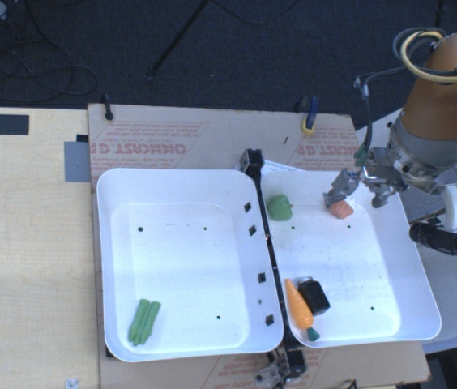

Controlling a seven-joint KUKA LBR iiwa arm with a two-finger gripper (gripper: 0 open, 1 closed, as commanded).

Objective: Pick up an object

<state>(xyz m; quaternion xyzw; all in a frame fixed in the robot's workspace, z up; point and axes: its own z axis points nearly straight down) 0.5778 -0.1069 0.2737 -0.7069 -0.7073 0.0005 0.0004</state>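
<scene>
With the end effector (pixel 356 186) seen at the right bin's (pixel 407 318) one o'clock, a small pink piece (pixel 341 209) is gripped between its fingers, though only by its top, so it could be dropped if jolted

You have two white bins. The left bin (pixel 115 217) holds one green bean bundle (pixel 143 322). The right bin (pixel 407 298) holds four items: one green pepper (pixel 279 208), one pink-orange piece (pixel 341 209), one carrot (pixel 299 305), one black block (pixel 313 295).
</scene>
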